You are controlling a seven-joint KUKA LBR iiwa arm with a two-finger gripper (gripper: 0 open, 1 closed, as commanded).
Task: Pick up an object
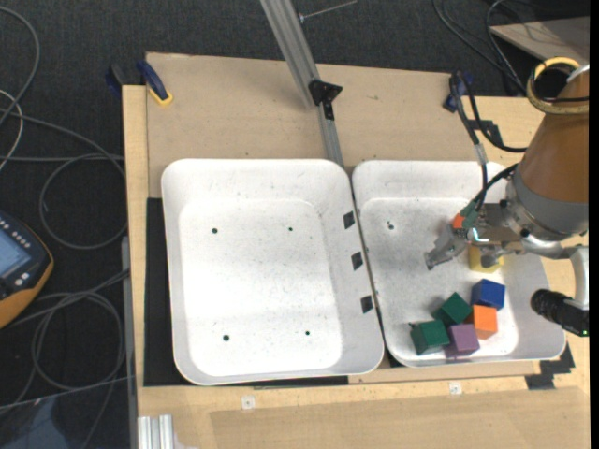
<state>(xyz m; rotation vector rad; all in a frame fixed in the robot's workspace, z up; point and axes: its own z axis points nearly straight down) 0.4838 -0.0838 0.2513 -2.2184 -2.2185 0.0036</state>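
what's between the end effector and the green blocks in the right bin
Bare white bin floor separates the end effector from the green blocks in the camera view.

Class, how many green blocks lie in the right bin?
2. One green block sits beside the orange block; the other lies nearer the front rim, left of the purple block. The arm may hide more.

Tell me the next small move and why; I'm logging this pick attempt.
Probably shift the claw toward the near corner of the right white plastic bin and lower it: it hangs over bare floor, while the small dark green block and its neighbours cluster nearer the camera.
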